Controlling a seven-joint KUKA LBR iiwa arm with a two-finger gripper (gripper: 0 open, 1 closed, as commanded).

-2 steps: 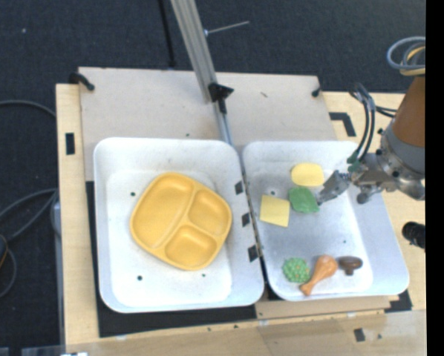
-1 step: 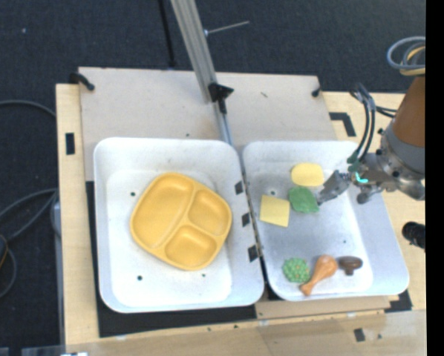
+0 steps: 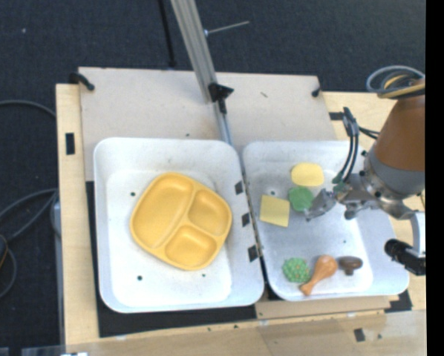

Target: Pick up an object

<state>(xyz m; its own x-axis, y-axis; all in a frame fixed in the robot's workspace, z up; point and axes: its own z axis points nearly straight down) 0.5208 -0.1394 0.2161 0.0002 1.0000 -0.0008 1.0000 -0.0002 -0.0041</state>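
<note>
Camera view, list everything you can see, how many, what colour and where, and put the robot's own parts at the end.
White bins: two, side by side on the bench.
Divided tray: one, yellow, in the left bin.
Oval piece: one, yellow, right bin, far side.
Square slice: one, yellow, right bin, left part.
Round piece: one, green, beside the slice.
Broccoli: one, green, right bin, near edge.
Drumstick: one, tan, next to the broccoli.
Mushroom: one, brown, by the drumstick.
Gripper: one, grey, over the right bin.
</note>
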